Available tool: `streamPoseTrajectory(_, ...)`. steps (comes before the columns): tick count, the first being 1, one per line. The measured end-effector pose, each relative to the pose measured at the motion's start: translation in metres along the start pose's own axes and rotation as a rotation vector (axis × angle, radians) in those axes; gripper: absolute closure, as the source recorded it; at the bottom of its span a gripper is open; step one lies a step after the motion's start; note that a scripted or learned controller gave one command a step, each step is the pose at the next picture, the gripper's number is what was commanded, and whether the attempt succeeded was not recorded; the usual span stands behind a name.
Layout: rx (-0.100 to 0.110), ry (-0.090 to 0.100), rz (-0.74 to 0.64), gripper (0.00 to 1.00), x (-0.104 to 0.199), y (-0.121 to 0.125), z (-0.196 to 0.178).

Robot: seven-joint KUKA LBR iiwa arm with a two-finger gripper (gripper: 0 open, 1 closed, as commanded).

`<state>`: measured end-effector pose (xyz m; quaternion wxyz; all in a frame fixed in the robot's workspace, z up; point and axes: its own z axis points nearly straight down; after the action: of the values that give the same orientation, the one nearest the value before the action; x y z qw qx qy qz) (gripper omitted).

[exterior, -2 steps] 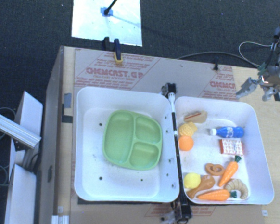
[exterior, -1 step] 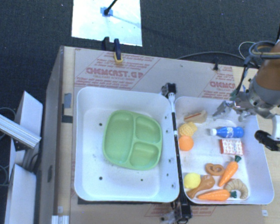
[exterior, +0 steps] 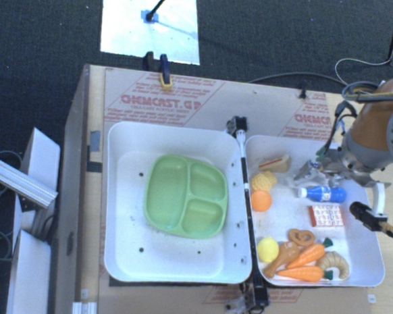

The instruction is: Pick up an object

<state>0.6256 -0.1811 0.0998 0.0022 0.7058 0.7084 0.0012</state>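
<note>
The likeliest target is judged to be the blue-and-white bottle [exterior: 322, 193], which lies on its side in the upper part of the right bin [exterior: 376, 267]. All positions below are given relative to this bottle.

The end effector [exterior: 315, 170] is seen just above the bottle, at its upper left. Whether it is open or closed cannot be told, and nothing is seen to be held in it.

Neighbouring items:
- A red patterned box [exterior: 326, 215] lies just below the bottle.
- An orange ball [exterior: 261, 201] lies to the left, with a yellow corn-like piece [exterior: 263, 182] above that ball.
- A sandwich-like piece [exterior: 275, 162] lies to the upper left.
- A pretzel [exterior: 302, 236], 2 carrots [exterior: 306, 256], a lemon [exterior: 268, 249] and a croissant [exterior: 337, 264] are grouped well below.
- A green divided plate [exterior: 185, 195] sits in the left bin [exterior: 118, 245], far to the left.

For a sound grasp, the end effector should be centred over the bottle's middle and closed across its narrow width, not along its length, since a round body is likely to roll if struck off-centre. The descent should be kept vertical so that the red box is not disturbed. The lift should be judged successful only if the bottle is seen leaving the bin floor.
</note>
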Motion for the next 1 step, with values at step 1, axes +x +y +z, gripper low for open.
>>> streamPoseTrajectory(1, 0.004, 0.001, 0.002, 0.0, -0.0106, -0.0426, 0.0154)
